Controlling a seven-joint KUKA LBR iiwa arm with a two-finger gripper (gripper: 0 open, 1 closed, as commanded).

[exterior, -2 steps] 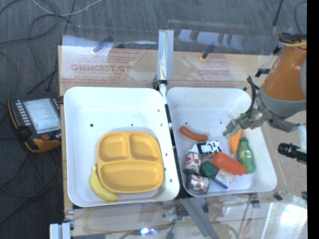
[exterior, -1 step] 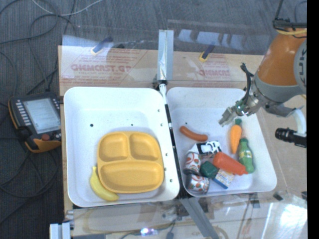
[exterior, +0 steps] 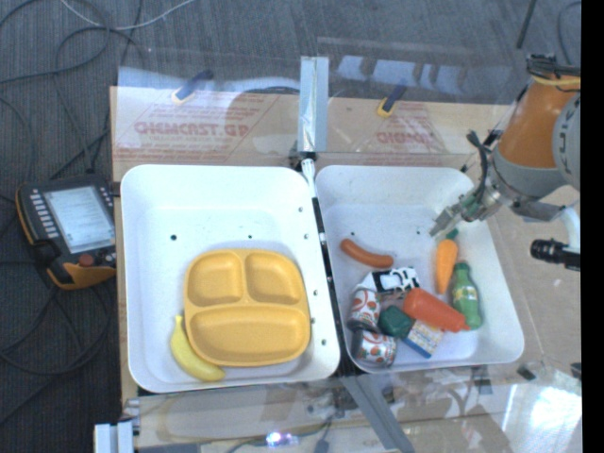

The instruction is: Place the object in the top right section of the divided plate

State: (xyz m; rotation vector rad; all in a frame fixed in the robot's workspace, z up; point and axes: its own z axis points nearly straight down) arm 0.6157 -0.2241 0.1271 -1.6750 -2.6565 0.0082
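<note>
Banana (exterior: 192, 354) just beside divided plate (exterior: 247, 307)

Yellow divided plate (exterior: 247, 307), yellow banana (exterior: 192, 352), orange carrot (exterior: 445, 264), green bottle (exterior: 464, 295), perhaps reddish-brown sausage (exterior: 366, 253), white bins (exterior: 151, 215).

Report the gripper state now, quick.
Two-finger gripper: open, holding nothing, poised just above the orange toy carrot in the right white bin.
</note>
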